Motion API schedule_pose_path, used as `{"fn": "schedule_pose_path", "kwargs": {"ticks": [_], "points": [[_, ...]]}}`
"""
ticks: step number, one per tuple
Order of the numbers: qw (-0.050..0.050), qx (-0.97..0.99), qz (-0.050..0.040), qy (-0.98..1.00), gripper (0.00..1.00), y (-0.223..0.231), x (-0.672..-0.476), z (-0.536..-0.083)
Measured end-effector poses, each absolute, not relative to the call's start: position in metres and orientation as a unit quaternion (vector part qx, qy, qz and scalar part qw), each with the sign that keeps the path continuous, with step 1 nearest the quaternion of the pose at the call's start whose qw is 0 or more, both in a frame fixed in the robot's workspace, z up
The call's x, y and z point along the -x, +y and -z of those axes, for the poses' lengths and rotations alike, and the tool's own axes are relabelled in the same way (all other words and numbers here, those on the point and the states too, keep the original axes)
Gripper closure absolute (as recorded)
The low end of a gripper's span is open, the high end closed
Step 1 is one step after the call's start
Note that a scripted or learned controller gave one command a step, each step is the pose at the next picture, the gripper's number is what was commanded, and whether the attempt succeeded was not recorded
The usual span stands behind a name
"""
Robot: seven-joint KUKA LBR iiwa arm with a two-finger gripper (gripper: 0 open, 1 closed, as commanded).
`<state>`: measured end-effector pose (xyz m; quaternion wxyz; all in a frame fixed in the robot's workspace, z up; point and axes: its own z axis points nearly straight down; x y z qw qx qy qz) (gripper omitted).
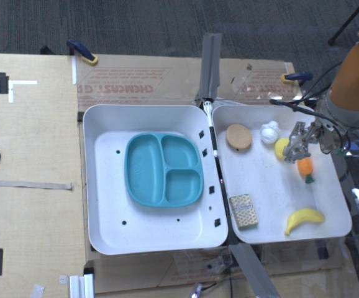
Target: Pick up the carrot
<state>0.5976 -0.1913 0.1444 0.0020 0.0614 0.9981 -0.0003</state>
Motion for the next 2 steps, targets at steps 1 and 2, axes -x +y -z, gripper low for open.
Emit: {"fn": "schedule_pose_path", "kwargs": {"ticks": [1,2], "points": [[0.003,-0.080,0.0000,0.997,1.00,-0.156,-0.602,-0.177],[0.003,-0.035,-0.0002,0.999,1.00,-0.111,-0.627,-0.195]]}}
